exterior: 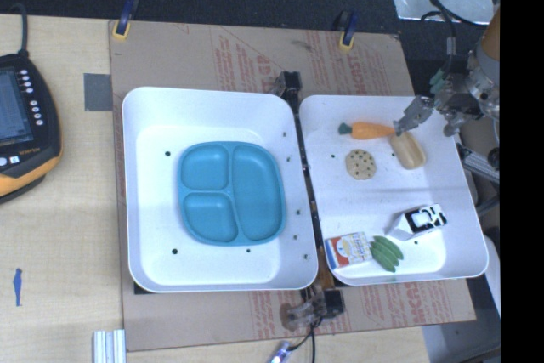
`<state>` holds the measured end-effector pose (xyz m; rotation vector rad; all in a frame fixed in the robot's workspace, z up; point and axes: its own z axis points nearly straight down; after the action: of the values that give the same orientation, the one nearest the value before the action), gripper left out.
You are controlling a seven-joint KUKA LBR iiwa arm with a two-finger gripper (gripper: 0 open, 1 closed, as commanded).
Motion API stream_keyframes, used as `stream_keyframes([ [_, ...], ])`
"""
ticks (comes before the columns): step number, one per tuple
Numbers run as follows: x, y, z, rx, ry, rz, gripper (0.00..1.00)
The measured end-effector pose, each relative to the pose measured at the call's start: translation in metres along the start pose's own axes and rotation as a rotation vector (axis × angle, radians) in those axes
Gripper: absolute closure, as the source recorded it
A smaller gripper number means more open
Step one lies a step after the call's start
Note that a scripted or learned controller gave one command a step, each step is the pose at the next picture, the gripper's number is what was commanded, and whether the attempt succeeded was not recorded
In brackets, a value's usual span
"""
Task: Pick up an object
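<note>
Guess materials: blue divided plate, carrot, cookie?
Blue divided plate: likely molded plastic, matte, with uniform color and soft rounded compartment edges. Carrot: probably toy plastic or rubber, flat solid orange with a green tip. Cookie: likely plastic play food, tan with dark spots; too small to confirm.

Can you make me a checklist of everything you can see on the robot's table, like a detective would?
Surface: brown board bearing two white bins, left bin and right bin.
Job's things: in the right bin, carrot, cookie, bread roll, small carton, green pod, black-and-white item.
Clutter: blue divided plate in the left bin.
Grippers: gripper over the right bin's far side, between carrot and bread roll.
Cables: wires at the near edge.
Surroundings: control pendant at left; clamps on the far edge.
</note>
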<state>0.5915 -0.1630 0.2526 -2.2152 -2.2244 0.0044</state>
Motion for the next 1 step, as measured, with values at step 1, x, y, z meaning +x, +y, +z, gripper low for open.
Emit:
stream_keyframes([
  [1, 0.0283, 0.0413, 0.0874, 0.003, -0.001, -0.001, 0.00],
])
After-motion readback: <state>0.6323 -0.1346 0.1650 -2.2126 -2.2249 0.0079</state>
